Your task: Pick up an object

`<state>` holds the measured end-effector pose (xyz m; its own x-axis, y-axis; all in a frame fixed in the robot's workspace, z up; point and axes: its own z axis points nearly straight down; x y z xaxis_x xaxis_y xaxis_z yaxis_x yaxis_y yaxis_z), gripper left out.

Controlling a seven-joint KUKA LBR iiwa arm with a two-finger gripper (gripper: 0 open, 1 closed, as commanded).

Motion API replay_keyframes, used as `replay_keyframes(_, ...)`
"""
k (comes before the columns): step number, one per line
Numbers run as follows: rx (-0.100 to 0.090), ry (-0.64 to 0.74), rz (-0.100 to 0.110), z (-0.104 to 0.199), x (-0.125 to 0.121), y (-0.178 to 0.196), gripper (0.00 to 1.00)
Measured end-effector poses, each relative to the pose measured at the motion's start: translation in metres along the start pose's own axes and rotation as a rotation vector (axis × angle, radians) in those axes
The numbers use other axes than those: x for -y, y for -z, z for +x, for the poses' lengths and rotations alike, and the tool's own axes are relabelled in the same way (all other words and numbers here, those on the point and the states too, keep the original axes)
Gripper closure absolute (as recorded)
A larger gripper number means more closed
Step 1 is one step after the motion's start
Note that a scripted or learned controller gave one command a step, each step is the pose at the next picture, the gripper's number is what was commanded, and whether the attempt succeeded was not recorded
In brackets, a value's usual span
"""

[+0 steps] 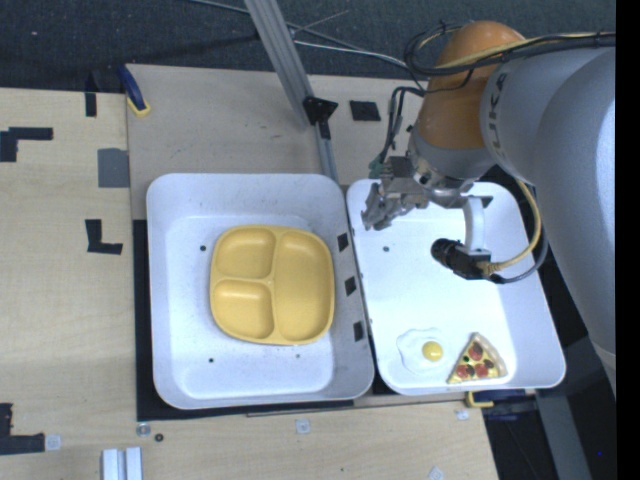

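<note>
A pale yellow divided plate sits in the white left bin. Near the front edge of the white right bin lie a white fried egg with a yellow yolk and a pizza slice, tan-crusted, dotted red. The grey arm wears an orange band.

Even, fairly bright overhead light. The white bins glare slightly and cast thin dark shadows along their near edges. The arm at right looks soft, the whole picture mildly grainy.
</note>
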<state>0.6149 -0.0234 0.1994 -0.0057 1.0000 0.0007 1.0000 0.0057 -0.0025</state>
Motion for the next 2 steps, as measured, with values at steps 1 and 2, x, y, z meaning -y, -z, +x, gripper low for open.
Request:
replay_keyframes(1,-0.001,0.001,-0.002,0.053,-0.001,0.017,1.0)
replay_keyframes(2,0.0,0.001,0.0,0.112,0.003,0.011,1.0)
